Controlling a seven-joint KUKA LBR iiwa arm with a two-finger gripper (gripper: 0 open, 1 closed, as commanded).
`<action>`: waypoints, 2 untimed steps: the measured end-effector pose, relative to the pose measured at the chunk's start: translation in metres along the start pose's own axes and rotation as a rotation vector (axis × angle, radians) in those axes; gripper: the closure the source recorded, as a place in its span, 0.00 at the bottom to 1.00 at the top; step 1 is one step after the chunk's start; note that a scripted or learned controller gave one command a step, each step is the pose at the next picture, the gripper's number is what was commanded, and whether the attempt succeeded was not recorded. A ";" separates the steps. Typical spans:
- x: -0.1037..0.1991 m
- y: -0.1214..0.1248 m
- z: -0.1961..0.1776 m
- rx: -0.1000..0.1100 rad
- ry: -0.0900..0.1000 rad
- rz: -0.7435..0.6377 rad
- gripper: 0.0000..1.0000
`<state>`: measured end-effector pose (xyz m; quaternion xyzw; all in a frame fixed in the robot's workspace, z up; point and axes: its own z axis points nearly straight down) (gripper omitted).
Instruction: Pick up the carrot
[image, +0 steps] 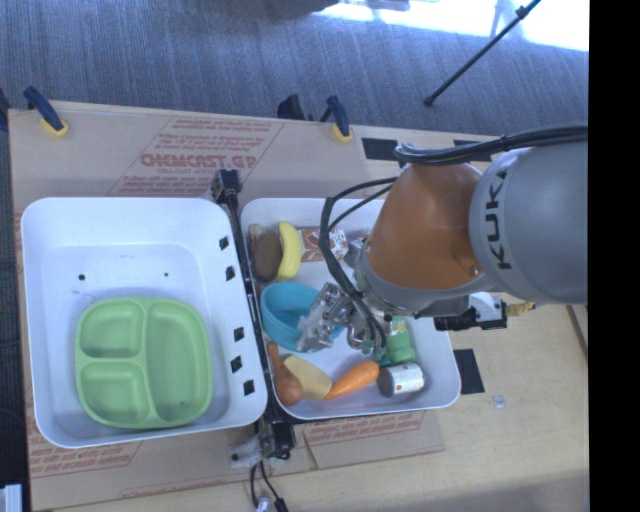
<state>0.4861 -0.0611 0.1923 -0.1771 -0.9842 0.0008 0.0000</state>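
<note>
Camera view: the carrot (353, 381) is seen lying near the front wall of the right bin (440, 392), between a potato-like piece (307, 377) and a small can (402, 380). The claw (325, 322) hangs above a blue bowl (283, 306); whether it is open cannot be told. A descent square over the carrot's middle is advised, clear of both neighbours.

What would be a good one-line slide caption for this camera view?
Grey-and-orange arm lowers its gripper into the right bin, near the carrot; a green plate sits in the left bin.
</note>
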 end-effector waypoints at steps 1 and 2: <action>-0.012 -0.056 -0.032 0.003 -0.001 -0.359 1.00; -0.012 -0.055 -0.033 0.002 -0.002 -0.361 0.00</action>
